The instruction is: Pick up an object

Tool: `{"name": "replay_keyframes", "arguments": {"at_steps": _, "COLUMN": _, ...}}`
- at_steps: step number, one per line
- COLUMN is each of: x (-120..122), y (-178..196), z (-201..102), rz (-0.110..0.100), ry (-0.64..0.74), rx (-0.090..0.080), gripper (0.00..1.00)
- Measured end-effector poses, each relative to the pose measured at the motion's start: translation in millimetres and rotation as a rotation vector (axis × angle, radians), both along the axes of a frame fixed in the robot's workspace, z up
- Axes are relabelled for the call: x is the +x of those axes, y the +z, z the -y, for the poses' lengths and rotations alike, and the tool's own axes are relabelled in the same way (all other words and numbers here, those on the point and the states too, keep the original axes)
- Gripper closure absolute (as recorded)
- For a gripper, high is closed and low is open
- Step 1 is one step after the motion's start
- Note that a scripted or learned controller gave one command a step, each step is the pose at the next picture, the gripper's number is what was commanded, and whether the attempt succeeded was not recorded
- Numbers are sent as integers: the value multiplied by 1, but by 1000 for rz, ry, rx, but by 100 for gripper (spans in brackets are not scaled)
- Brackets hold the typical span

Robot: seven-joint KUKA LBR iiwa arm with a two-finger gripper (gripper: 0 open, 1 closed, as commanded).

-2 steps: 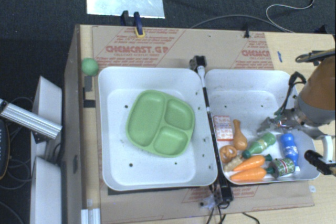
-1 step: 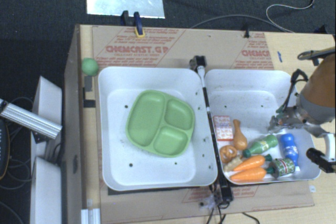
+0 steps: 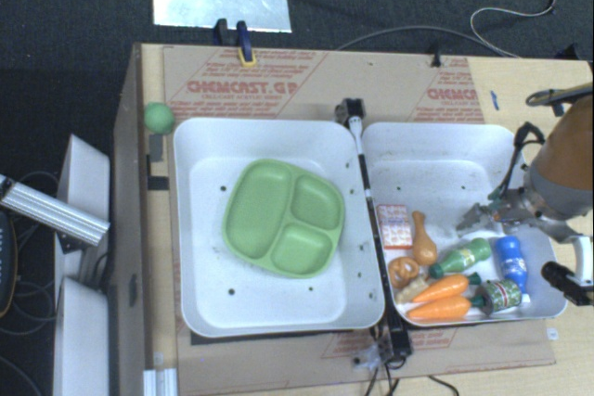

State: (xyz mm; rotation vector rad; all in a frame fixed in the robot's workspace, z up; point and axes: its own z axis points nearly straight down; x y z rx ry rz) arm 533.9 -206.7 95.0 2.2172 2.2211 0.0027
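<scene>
The right bin (image 3: 436,153) holds a pile of toy items at its near end. There is a red-and-white box (image 3: 393,226), a tan gourd-shaped piece (image 3: 423,243) and a brown pretzel (image 3: 404,271). A green bottle (image 3: 461,256), a blue bottle (image 3: 511,261), two orange carrots (image 3: 436,290) and a small can (image 3: 497,296) lie beside them. My gripper (image 3: 475,218) reaches in from the right edge, low over the bin, just above the green and blue bottles. Nothing shows held in it.
The left bin (image 3: 200,199) carries a green divided plate (image 3: 283,218). A green ball (image 3: 159,117) rests on the bench beyond that bin's far left corner. A blue-and-yellow clamp (image 3: 244,42) sits at the bench's back edge. The far half of the right bin is bare white floor.
</scene>
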Motion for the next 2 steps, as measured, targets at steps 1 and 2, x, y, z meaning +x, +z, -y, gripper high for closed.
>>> {"name": "replay_keyframes", "arguments": {"at_steps": 1, "x": -45, "y": -10, "z": 0, "rz": 0, "ry": -2, "rx": -1, "gripper": 0}}
{"name": "replay_keyframes", "arguments": {"at_steps": 2, "x": -44, "y": 0, "z": 0, "rz": 3, "ry": -1, "rx": -2, "gripper": 100}}
